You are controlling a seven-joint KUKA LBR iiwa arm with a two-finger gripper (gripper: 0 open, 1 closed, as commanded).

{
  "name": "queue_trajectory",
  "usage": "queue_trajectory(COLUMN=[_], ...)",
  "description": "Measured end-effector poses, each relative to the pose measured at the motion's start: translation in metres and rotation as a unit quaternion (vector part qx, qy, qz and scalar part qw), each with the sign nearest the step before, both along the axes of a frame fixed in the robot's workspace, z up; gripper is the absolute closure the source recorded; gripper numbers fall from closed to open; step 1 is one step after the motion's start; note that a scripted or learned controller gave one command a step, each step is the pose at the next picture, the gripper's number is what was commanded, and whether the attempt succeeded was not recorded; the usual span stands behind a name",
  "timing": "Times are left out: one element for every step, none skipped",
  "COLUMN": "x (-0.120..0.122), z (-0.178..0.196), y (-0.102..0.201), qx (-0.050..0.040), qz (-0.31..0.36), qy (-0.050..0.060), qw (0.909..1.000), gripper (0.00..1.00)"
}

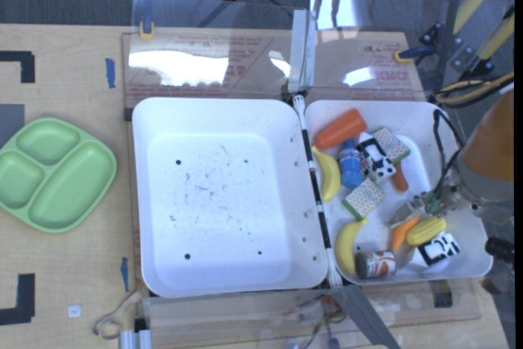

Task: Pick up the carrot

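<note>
Carrot [340,128] — right bin's [425,127] far corner, end effector [426,204] well apart.

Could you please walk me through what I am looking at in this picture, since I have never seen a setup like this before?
This is one picture from a fixed camera above a bench, looking down at a slant. The grey and orange shape at the right edge is a robot arm; its gripper reaches into the right bin. I cannot tell whether it has hold of anything.

Two shallow white bins sit side by side. The left bin has a scuffed white floor. The right bin is crowded with toy food: the large carrot near its top left, which is the task's target, two bananas, a blue bottle, a small can, black-and-white blocks and other small pieces.

On the bench to the left lies a green divided plate.
</note>
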State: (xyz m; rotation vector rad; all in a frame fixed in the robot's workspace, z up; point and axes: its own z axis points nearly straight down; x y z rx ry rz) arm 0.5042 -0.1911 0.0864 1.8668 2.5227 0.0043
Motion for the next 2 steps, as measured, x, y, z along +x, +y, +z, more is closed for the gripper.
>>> queue_trajectory(x=[0.002, 0.024], z=[0.011, 0.006], y=[0.0, 0.013], qx=[-0.0008, -0.0002], qz=[-0.001, -0.116], qy=[-0.004, 0.001], qw=[1.0, 0.9933], gripper=[1.0, 1.0])
